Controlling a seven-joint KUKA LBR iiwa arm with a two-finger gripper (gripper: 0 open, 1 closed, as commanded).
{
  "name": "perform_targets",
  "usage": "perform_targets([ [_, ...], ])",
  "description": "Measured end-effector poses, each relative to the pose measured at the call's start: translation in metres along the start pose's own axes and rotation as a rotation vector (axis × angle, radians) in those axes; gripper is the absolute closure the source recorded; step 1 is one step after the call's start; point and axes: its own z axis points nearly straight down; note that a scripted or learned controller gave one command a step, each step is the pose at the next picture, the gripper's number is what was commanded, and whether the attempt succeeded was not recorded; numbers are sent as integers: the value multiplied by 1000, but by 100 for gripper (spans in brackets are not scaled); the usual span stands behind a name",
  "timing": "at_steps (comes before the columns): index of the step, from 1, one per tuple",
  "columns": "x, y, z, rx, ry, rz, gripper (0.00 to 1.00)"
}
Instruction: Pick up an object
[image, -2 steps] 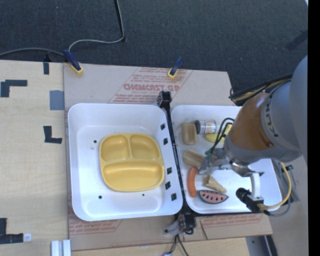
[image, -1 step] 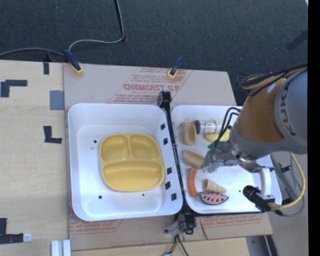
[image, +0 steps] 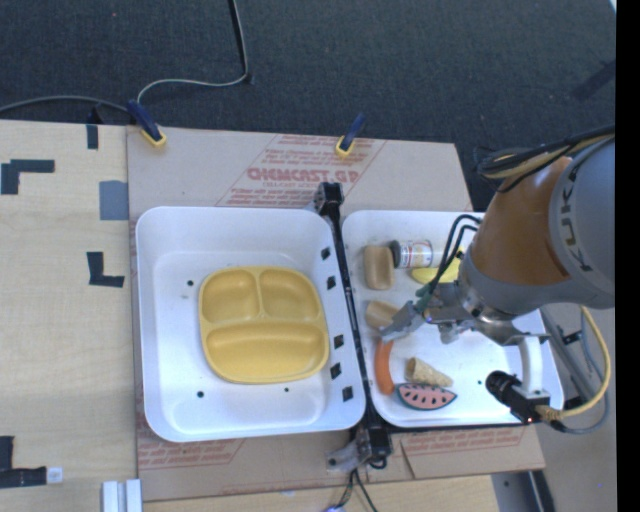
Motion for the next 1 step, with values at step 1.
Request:
perform_targets([
  [1,-43,27,112,-4,-1,1,0],
])
